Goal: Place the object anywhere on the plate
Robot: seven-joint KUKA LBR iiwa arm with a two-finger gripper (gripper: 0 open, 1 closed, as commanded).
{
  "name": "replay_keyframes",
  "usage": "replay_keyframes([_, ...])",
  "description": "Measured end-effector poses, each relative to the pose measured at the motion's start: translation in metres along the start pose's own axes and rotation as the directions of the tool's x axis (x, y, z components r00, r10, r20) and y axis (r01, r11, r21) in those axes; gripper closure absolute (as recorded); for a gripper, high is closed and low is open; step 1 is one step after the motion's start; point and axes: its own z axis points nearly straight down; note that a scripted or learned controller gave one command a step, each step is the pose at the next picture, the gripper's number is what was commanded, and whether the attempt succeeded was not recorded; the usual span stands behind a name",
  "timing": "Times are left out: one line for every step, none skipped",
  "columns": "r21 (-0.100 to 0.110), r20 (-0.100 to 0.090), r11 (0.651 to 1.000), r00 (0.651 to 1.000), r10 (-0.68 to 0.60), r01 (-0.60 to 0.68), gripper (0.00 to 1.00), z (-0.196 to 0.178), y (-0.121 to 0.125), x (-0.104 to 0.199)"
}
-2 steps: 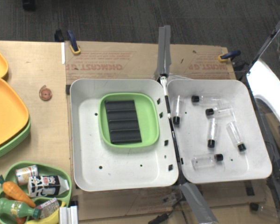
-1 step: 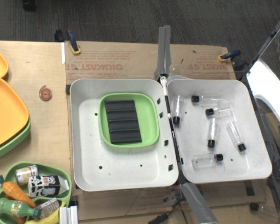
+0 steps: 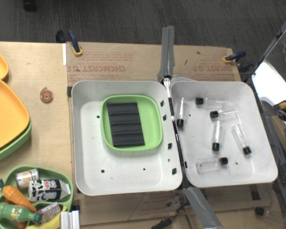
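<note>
A square light-green plate (image 3: 156, 124) lies in the left white bin (image 3: 86, 166), a little above its middle. A dark grey ribbed block (image 3: 126, 124) lies flat on the plate, covering most of its inner area. In the right white bin (image 3: 262, 171) several clear tubes with black caps lie scattered: one (image 3: 180, 113) by the left wall, one (image 3: 216, 137) in the middle, one (image 3: 240, 138) to its right and one (image 3: 212, 164) near the front.
Stacked orange and green plates (image 3: 5, 113) sit at the far left of the bench. A green bowl of toy food (image 3: 31, 199) stands at the front left. A small round disc (image 3: 46, 95) lies on the wood. Clamps (image 3: 75, 46) hold the cardboard under the bins.
</note>
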Motion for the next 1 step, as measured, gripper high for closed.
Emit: replay_keyframes([0.001, 0.000, 1.000, 1.000, 0.000, 0.000, 0.00, 0.0407, -0.0001, 0.0001])
